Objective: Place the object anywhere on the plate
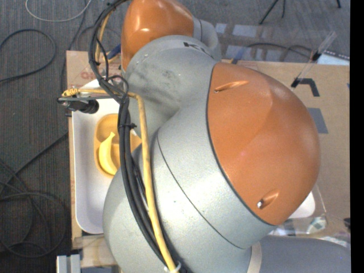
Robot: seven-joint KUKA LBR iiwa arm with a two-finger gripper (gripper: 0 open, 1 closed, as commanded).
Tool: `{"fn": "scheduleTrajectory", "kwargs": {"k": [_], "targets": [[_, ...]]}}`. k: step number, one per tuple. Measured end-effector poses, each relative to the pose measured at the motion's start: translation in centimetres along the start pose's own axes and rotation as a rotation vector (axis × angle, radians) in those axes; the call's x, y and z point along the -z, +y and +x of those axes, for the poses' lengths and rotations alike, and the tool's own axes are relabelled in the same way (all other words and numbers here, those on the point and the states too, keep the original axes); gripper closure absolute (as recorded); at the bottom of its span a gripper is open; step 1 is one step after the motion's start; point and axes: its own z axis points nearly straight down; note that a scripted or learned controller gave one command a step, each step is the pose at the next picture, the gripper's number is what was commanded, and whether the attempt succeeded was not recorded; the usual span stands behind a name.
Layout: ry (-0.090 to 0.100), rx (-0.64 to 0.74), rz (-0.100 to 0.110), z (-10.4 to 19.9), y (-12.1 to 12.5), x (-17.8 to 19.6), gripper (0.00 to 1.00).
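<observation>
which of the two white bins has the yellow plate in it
The left bin: the yellow plate lies in it, partly hidden by the arm. Of the right bin, a corner shows.

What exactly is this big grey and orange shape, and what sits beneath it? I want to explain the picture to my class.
It is one robot arm, grey metal with rounded orange caps, seen from a camera fixed above a workbench and looking down. The arm comes so close to the lens that it hides most of the scene. Black and yellow cables run along it. At the left a shallow white plastic bin rests on the brown bench, and a yellow plastic plate or dish lies in it, partly hidden. The gripper and anything it might hold are covered by the arm.
</observation>
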Motion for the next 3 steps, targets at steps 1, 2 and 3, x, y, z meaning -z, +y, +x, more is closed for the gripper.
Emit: {"fn": "scheduleTrajectory", "kwargs": {"k": [1,2,3], "targets": [[-0.01,0.0,-0.001,-0.13,0.25,0.49,1.0],[-0.02,0.0,-0.003,-0.25,0.5,0.99,1.0],[-0.029,0.0,-0.004,-0.38,0.77,1.47,1.0]]}}
